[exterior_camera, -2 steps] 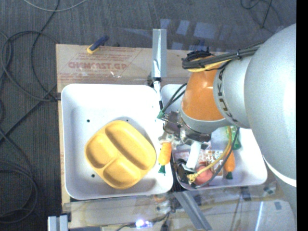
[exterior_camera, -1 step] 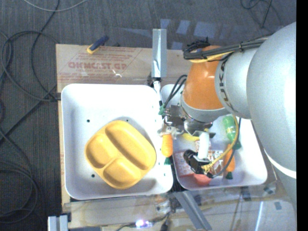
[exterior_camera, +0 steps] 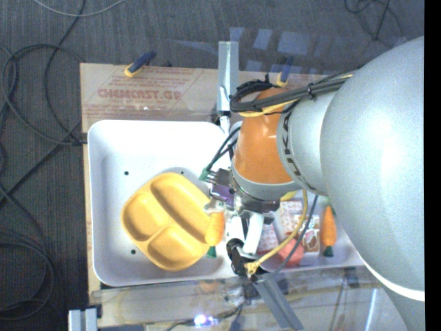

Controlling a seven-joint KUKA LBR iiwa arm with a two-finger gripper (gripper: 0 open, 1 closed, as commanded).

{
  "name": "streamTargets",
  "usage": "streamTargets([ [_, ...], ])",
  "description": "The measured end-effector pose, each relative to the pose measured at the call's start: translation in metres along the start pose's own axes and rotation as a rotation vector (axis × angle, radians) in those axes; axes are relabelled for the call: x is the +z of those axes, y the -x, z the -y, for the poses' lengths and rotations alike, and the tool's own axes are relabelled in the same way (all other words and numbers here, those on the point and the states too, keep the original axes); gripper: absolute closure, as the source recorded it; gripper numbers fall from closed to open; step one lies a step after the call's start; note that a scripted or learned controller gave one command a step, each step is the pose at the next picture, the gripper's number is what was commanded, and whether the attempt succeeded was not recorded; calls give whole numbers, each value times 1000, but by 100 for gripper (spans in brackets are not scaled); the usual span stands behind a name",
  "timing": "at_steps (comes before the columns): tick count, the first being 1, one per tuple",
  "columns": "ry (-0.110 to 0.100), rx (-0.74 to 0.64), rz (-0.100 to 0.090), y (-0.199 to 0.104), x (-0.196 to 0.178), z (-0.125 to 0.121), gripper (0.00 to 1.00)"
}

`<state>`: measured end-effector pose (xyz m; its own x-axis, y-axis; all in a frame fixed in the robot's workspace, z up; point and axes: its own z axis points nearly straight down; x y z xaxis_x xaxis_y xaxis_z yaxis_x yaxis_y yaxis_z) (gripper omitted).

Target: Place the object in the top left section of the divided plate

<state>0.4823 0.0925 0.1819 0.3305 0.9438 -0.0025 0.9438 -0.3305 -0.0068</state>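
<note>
Left of frame centre, the yellow divided plate (exterior_camera: 167, 221) lies tilted in the left white bin (exterior_camera: 110, 185). At the plate's right edge, the gripper (exterior_camera: 222, 227) hangs with an orange object (exterior_camera: 215, 229) beside it; jaw opening and grasp cannot be determined. Another carrot-like item (exterior_camera: 329, 230) lies in the right bin (exterior_camera: 337, 257), lower right.

Surface (exterior_camera: 103, 81): a brown board with faded red lettering along its far side, standing on dark grey carpet (exterior_camera: 41, 254). On it, two shallow white bins side by side. Left bin (exterior_camera: 110, 185): holds a yellow divided plate (exterior_camera: 162, 219), set at a slant. Right bin (exterior_camera: 344, 257): largely covered by the arm. Blue-and-yellow clamp (exterior_camera: 140, 63) at the board's far edge.
</note>
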Motion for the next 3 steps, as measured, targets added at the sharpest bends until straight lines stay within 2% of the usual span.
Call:
streamTargets([
  [1,0,-82,3,-39,26,14,100],
  [2,5,54,2,35,-67,-17,100],
  [3,0,-191,2,-10,-18,4,100],
])
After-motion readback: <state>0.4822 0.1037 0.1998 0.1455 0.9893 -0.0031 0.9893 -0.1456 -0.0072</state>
